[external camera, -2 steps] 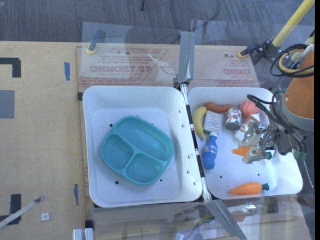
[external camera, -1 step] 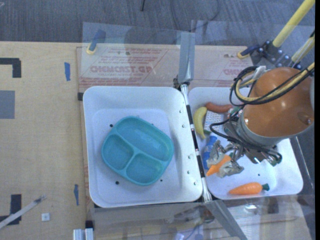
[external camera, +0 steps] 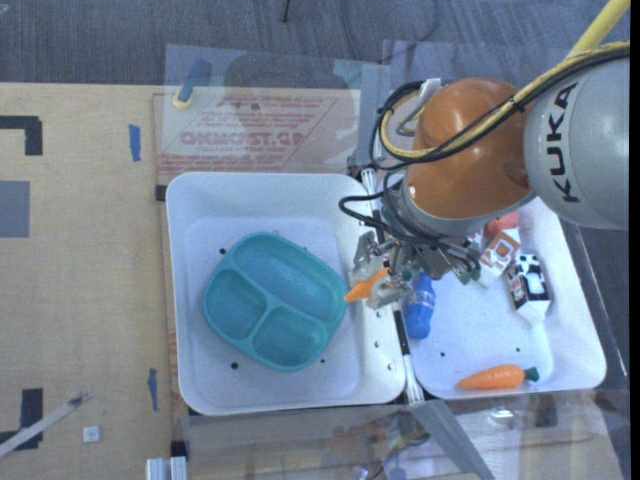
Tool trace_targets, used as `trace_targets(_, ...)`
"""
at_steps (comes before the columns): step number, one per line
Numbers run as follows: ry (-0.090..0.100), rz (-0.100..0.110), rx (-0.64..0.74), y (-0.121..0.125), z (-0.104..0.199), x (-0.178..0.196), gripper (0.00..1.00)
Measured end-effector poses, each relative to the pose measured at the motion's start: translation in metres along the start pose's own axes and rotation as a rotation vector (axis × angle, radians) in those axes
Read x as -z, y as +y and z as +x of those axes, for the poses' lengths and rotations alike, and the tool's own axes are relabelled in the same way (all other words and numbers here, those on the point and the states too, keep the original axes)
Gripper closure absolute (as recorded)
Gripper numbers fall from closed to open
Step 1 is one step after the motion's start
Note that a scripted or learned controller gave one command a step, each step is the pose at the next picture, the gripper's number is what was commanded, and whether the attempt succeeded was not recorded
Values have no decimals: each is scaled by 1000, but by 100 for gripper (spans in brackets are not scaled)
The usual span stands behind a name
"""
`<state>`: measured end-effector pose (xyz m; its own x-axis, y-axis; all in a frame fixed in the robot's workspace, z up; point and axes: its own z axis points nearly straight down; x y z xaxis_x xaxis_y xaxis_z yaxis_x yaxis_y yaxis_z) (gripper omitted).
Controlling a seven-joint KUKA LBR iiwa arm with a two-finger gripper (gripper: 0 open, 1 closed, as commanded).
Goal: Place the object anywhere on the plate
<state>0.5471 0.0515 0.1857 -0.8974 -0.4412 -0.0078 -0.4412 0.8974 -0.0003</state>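
Observation:
A teal divided plate [external camera: 272,299] lies in the left white bin [external camera: 190,218]. My gripper [external camera: 376,284] hangs over the divide between the two bins, just right of the plate's right rim. A small orange carrot-like object [external camera: 359,291] sticks out to the left from between its fingers, which are shut on it. The orange-banded wrist above hides most of the gripper body.
In the right bin [external camera: 570,368] a blue bottle [external camera: 420,308] lies just right of the gripper. An orange toy carrot [external camera: 492,377] rests near the front edge. A black-and-white item [external camera: 528,286] and a red-and-white box [external camera: 498,249] sit at the right.

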Motion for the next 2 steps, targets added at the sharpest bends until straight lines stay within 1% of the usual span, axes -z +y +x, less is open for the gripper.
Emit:
trace_targets(1,-1,0,89,27,-52,32,100)
trace_targets(2,2,-2,136,52,-75,-16,100)
